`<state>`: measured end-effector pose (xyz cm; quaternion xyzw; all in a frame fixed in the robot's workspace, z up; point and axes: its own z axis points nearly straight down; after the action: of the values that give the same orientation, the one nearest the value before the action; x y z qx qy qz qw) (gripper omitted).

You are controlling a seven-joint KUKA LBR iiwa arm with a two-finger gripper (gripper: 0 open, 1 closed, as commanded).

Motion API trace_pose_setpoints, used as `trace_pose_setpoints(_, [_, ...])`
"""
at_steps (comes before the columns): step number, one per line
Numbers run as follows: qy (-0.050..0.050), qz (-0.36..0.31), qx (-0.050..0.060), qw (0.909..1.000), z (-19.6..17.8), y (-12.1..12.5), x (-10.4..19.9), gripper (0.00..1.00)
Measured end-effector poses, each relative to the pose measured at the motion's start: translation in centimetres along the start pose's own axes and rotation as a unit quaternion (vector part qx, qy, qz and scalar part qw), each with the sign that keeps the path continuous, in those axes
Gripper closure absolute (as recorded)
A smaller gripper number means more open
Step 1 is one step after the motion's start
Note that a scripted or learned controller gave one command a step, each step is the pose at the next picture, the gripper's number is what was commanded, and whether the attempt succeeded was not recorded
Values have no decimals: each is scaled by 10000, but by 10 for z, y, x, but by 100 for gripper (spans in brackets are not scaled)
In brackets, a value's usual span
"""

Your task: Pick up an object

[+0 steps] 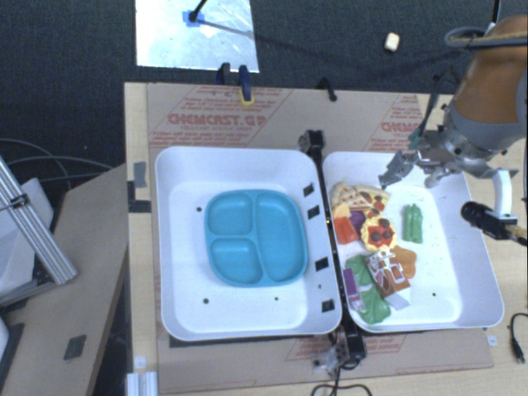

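The grey gripper (394, 172) hovers at the right white bin's (474, 304) far edge, fingers seemingly open, gripping nothing. The colourful toy-food pile (375, 250) sits tightly clustered nearby; a descent could snag several pieces.

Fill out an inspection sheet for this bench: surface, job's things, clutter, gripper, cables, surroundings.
Surface: brown board bearing left bin and right bin.
Job's things: toy pile in right bin, green piece slightly apart.
Clutter: blue divided plate in left bin.
Gripper: gripper above right bin's far edge, holding nothing visible.
Cables: dark cables at left.
Surroundings: dark floor, silver sheet, aluminium frame.
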<state>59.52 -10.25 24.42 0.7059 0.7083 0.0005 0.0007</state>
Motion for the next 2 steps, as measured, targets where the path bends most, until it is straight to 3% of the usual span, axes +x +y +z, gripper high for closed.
trace_pose_setpoints(1, [13, -49, -43, 10000, -73, 11, 83, 0])
trace_pose_setpoints(2, [5, -19, -22, 10000, -79, 10, 78, 100])
